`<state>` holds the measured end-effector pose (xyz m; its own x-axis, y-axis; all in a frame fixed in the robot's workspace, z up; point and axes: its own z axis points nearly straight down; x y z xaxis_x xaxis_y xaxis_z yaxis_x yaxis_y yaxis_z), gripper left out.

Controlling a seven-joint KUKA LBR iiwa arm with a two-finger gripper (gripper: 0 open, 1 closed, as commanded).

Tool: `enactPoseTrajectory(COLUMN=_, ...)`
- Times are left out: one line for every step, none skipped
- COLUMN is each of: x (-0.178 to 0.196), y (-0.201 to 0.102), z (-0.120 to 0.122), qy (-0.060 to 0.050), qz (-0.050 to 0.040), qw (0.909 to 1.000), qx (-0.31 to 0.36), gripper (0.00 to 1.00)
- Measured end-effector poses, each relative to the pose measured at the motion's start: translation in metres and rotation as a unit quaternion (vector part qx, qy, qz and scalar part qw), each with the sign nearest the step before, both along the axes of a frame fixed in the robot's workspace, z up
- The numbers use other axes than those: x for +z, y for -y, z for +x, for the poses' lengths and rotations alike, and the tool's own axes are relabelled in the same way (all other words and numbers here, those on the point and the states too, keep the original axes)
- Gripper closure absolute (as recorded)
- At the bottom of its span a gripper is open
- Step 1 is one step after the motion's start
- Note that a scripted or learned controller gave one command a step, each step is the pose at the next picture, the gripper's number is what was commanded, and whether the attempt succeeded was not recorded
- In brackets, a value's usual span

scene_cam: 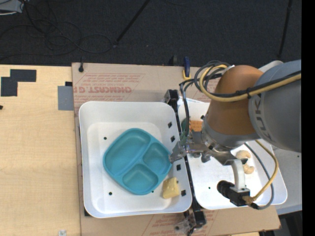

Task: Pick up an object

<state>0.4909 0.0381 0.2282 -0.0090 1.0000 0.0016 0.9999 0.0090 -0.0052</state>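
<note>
From above, at a slant: two shallow white bins, left (91,132) and right (275,193), of smooth hard plastic with rounded corners, side by side on a sheet of printed brown cardboard (123,85). Reaching in over the right one, a bulky arm (275,107): matte grey shell, glossy rounded orange band, yellow and black cables (209,75) looped over the top.

At the arm's lower left end, the gripper (178,155), a cluster of small dark and metal parts, low over the seam where the bins meet. Cannot tell how far open or closed. Nothing seen clamped in it. Tip right at the rim of the plate; touching or just short, cannot tell.

Just left of the gripper, flat in the left bin: a teal plate (135,161), smooth plastic, rounded outline, moulded into three compartments with raised dividers. Below and slightly left of the gripper, against the plate's lower right edge: a pale yellow wedge (171,188), matte, cheese-like.

Above and just right of the gripper, in the right bin: a small orange block (196,125), partly hidden by the arm. Further right, past the wrist: two small tan lumps (244,156), rounded and dull, close together.
</note>
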Motion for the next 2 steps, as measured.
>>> enactPoseTrajectory(x=0.007, y=-0.006, z=-0.016, qy=-0.003, qz=-0.001, qw=1.0, qx=-0.003, gripper=0.0)
enactPoseTrajectory(x=-0.025, y=0.046, z=-0.017, qy=-0.004, qz=-0.0019, qw=1.0, qx=-0.006, gripper=0.0)
